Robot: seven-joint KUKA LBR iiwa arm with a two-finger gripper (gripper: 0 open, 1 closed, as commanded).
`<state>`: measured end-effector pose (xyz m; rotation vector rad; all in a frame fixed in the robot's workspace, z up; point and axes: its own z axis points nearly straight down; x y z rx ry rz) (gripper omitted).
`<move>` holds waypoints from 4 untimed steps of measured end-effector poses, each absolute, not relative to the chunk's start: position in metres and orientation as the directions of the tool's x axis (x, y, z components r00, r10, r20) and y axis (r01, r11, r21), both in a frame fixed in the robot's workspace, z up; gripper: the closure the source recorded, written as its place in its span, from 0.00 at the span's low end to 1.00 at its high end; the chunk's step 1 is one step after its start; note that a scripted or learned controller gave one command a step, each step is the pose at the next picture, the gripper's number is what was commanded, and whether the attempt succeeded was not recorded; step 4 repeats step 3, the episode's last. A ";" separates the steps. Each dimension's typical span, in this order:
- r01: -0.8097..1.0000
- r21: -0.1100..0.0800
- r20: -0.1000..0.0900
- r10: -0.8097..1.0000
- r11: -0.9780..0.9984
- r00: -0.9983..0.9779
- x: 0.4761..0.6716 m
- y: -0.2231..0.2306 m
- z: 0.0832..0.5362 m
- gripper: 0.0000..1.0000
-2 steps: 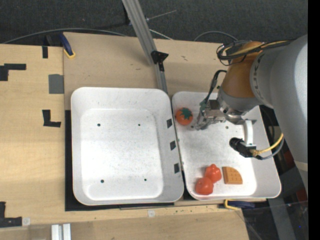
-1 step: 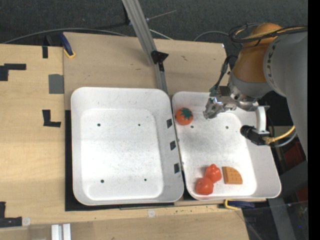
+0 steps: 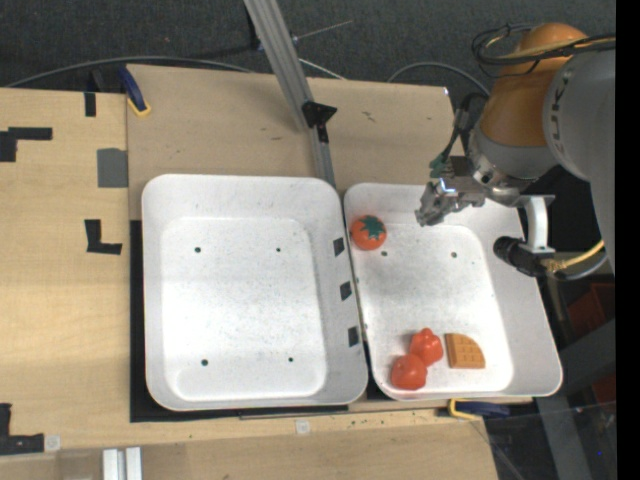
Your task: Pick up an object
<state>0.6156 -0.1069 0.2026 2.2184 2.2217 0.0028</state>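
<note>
2 white bins [image 3: 245, 293] sit side by side on a wooden bench [image 3: 60, 298], their inner rims touching. A grey metal pole [image 3: 285, 53] slants down from the top to a black bracket [image 3: 318, 115] just above the bins' seam. A blue-and-yellow clamp [image 3: 134, 90] grips the bench's far edge. Black tape marks [image 3: 98, 236] dot the bench at left.

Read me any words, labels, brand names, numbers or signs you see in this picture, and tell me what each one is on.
No text can be read for certain.
Dark lettering runs down the grey arm near the orange band, cut off and too blurred to read.
The black tape marks on the wooden bench are plain shapes, not letters.
The two white bins, the toy tomato, the waffle piece and the two red toys bear no print.
</note>
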 end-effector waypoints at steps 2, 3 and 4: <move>1.000 -0.001 0.002 1.000 0.007 -0.007 0.647 0.009 0.209 1.00; 1.000 0.001 0.003 1.000 0.007 -0.007 0.664 0.061 0.224 1.00; 1.000 0.001 0.003 1.000 0.007 -0.007 0.664 0.061 0.224 1.00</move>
